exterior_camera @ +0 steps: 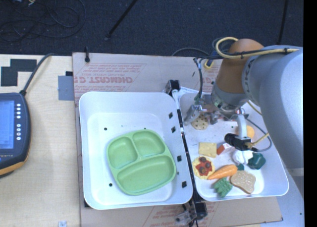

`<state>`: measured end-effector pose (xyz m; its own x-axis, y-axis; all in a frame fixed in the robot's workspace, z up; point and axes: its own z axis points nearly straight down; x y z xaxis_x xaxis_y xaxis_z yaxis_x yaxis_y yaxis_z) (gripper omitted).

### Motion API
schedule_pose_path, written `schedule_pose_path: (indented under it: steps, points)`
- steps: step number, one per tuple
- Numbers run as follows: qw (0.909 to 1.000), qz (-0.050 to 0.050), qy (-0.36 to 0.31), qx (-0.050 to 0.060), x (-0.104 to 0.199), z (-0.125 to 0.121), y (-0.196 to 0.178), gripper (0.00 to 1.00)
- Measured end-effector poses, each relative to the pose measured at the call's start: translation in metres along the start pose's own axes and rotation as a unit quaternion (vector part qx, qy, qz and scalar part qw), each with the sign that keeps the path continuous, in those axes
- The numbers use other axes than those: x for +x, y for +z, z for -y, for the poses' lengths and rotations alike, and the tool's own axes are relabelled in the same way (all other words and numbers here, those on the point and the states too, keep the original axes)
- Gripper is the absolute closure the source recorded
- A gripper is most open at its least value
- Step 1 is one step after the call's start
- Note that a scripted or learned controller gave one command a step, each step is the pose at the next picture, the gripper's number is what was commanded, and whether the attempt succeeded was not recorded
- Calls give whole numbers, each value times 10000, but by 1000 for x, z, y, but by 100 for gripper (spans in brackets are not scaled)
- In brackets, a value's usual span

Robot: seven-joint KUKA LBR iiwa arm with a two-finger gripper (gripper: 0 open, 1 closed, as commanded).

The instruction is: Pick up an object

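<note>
My gripper [208, 114] hangs low over the far left part of the right bin [277, 186], below the orange band of the wrist. A round chocolate-chip cookie [200, 122] lies just beneath and to the left of it, touching or nearly touching the gripper. Toy foods lie nearer the front of the bin: a yellow cheese square [208, 149], a pizza slice [202, 166], an orange carrot [223, 171], a green broccoli piece [223, 187], a slice of toast [243, 182] and a dark green piece [256, 160]. The arm hides the bin's far right part.
The left bin [94, 122] holds a green divided plate [141, 161]. A black divider with clips [181, 141] runs between the bins. A handheld control pendant [10, 132] lies on the bench at far left. Cables hang near the wrist.
</note>
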<state>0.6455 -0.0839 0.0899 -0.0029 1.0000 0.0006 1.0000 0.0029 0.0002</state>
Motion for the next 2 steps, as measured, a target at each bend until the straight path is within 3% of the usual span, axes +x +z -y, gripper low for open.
schedule_pose_path:
  steps: [1,2]
  points:
    - [10000,1,21,27,-18,16,3,0]
    - [10000,0,12,9,-10,2,3,0]
